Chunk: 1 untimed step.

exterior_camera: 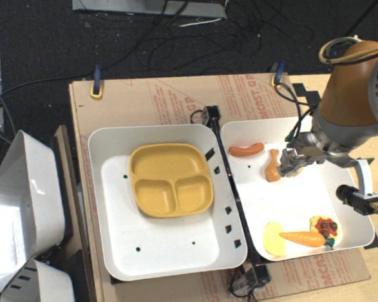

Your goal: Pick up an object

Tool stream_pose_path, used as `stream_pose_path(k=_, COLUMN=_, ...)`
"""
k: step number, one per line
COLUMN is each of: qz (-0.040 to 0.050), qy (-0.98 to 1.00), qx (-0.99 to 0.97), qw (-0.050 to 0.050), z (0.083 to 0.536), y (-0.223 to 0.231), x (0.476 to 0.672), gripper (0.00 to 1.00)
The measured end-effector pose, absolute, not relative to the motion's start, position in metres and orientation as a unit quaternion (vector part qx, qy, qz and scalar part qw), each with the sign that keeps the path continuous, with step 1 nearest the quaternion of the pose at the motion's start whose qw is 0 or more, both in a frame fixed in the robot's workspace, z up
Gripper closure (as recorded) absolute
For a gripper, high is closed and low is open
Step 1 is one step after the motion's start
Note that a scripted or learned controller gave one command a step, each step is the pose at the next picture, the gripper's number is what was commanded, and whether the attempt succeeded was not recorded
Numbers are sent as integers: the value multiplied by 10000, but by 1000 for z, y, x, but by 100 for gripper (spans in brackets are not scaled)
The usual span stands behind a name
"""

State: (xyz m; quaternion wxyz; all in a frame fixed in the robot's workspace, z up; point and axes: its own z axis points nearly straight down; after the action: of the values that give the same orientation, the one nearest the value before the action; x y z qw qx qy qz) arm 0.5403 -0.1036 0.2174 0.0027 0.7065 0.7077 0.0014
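Broadly, the tabletop (173, 103) bears two white bins: the left bin (109, 204) has one yellow divided plate (171, 179); the right bin (289, 198) has five small items. Whether the end effector (292, 161) is released or clenched cannot be told. It sits just beside the orange drumstick piece (272, 167), which could get nudged away. One sausage (246, 150) lies far-left; one carrot (303, 238), near.

arm (351, 113): grey links | orange band | hand (290, 161): dark metal
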Motion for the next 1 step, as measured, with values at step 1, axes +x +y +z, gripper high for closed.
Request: stream_pose_path(k=1, qz=17, qy=7083, qx=7059, qw=29, z=271, y=-104, x=542, gripper=100)
